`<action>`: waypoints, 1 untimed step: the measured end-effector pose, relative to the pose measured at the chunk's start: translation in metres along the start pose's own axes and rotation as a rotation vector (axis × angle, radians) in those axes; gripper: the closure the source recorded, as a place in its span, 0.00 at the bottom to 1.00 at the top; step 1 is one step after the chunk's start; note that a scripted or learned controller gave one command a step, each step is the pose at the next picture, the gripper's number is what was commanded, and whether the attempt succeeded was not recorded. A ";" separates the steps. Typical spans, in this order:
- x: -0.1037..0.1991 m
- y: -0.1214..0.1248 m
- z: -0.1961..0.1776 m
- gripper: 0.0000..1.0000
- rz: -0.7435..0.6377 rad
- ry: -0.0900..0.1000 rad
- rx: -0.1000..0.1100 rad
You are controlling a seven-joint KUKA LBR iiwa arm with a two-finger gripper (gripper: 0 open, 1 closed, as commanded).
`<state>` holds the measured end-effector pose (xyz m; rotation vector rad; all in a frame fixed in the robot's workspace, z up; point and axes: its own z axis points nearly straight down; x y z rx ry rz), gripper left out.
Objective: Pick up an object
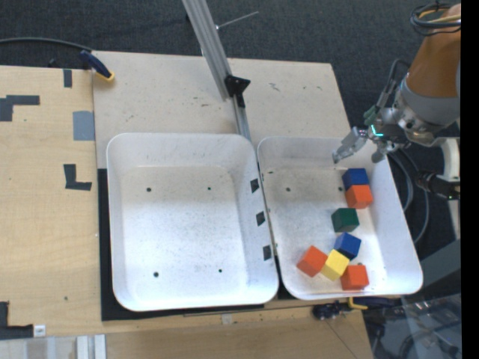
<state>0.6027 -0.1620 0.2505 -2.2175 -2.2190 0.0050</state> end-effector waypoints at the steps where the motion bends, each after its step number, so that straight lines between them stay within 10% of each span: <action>1: 0.000 0.001 -0.003 0.00 -0.001 -0.001 -0.004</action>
